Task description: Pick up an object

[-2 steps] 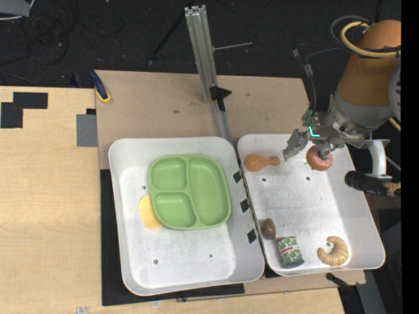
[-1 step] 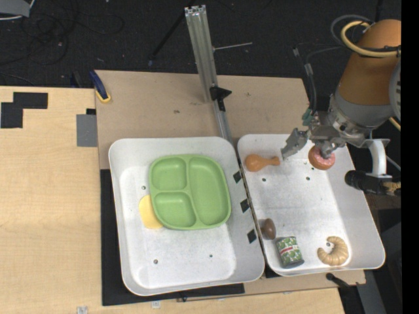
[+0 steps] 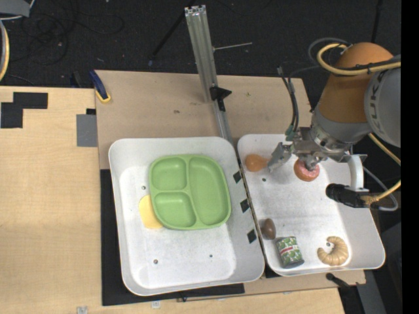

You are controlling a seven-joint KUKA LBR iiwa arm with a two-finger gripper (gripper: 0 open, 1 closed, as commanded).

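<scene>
- Presently, the hand: low over the far end of the right bin; whether it is released or clenched, I cannot tell from here.
- Pink-red round object: just under the hand, near the bin's far wall; whether it is gripped cannot be judged.
- Orange ball: far-left corner of the same bin, just beside the wall.
- Dark brown nut-like piece: against the left wall, apart from the rest.
- Green tin: near edge, lying tilted.
- Croissant: near-right corner, close to the rim.
- Green divided plate over a yellow item: left bin.
- Advice: take the pink-red object, centred, straight down, then lift plumb.
- Room: the bin's middle floor is bare; walls crowd the orange ball and the croissant, leaving little approach there.
</scene>
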